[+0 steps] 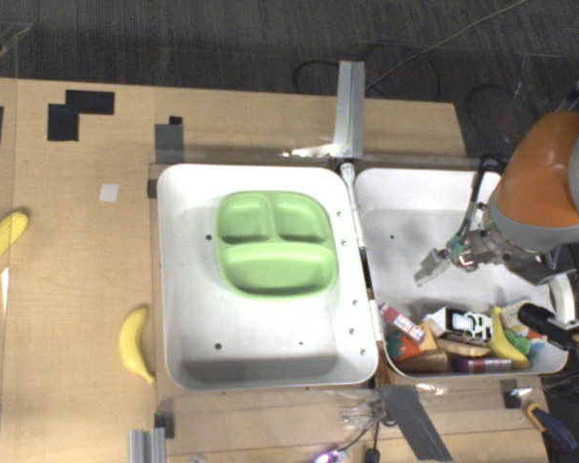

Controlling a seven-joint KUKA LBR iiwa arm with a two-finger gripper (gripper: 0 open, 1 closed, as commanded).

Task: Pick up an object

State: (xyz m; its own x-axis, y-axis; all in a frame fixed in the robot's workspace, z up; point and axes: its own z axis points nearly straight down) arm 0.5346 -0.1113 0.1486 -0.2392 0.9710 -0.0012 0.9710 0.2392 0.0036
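My gripper point(451, 255) hangs over the middle of the right bin point(405, 210), below the arm's orange band point(550, 172). A pile of small objects lies along that bin's front wall, just below the gripper. In it are a red item point(401, 321), a black and white item point(470, 324), a yellow banana point(508, 338) and a brown item point(430, 360). I see nothing held by the gripper, which stands apart from the pile.
A green divided plate point(273, 241) lies in the left bin point(188, 287). On the wooden bench to the left lie a banana point(135, 341) and a yellow corn cob point(2, 238). A metal post point(349, 104) stands behind the bins.
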